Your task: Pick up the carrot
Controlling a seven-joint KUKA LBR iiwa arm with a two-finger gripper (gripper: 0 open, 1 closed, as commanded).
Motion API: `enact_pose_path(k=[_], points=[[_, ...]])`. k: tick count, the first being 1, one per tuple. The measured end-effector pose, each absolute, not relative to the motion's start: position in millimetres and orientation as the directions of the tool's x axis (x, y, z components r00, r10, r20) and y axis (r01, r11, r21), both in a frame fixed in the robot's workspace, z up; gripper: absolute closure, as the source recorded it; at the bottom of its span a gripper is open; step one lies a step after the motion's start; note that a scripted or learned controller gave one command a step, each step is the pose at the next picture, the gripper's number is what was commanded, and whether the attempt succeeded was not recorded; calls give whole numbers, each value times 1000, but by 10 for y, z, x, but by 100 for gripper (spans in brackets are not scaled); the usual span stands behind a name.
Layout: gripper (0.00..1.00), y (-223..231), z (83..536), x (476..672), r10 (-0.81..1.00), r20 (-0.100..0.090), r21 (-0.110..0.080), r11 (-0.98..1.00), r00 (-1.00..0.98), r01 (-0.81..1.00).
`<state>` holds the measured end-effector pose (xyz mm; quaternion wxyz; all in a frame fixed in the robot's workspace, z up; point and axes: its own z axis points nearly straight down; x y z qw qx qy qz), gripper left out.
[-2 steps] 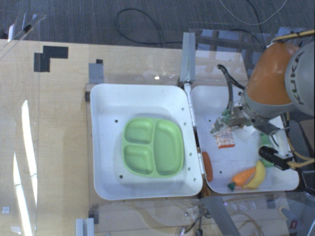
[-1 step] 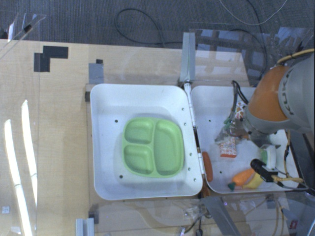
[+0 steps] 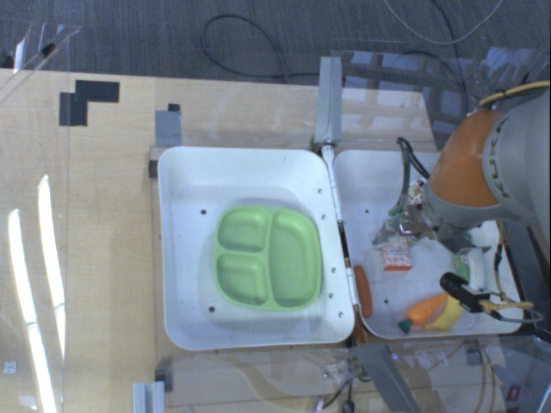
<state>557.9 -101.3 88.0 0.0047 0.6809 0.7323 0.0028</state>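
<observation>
1. Where the right bin (image 3: pixel 368 175) nears its near right corner, the carrot (image 3: pixel 427 310) lies flat on the white floor, its orange body angled and its green end pointing toward the bin's near edge.
2. A yellow banana-like thing (image 3: pixel 450 318) touches the carrot on the side toward the bin's right wall.
3. A reddish stick-shaped thing (image 3: pixel 363 289) lies along the same bin's left wall, near its near left corner and apart from the carrot.
4. A small orange-and-white packet (image 3: pixel 397 256) sits around the middle of the bin, between the carrot and the bin's far edge.
5. The pincer (image 3: pixel 399 229) hangs just on the far side of that packet, well apart from the carrot. It is blurred, so I cannot tell how far open it is or whether it has hold of anything.
6. The grey arm (image 3: pixel 521 157), with its orange band (image 3: pixel 461 175), reaches in over the bin's right wall.
7. The left bin (image 3: pixel 185 231) holds a green divided plate (image 3: pixel 267 256) at its middle.
8. Both bins rest side by side on the pale wooden counter (image 3: pixel 86 248), which bears black tape marks (image 3: pixel 86 100) near its far left corner.
</observation>
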Motion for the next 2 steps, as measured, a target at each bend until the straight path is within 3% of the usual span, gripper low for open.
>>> enact_pose_path(k=[1, 2], points=[[100, -1156, 879, 5894, 947, -4, 10, 321, -321, 947], [100, -1203, 879, 5584, 1000, 0, 13, -13, 13, 1000]])
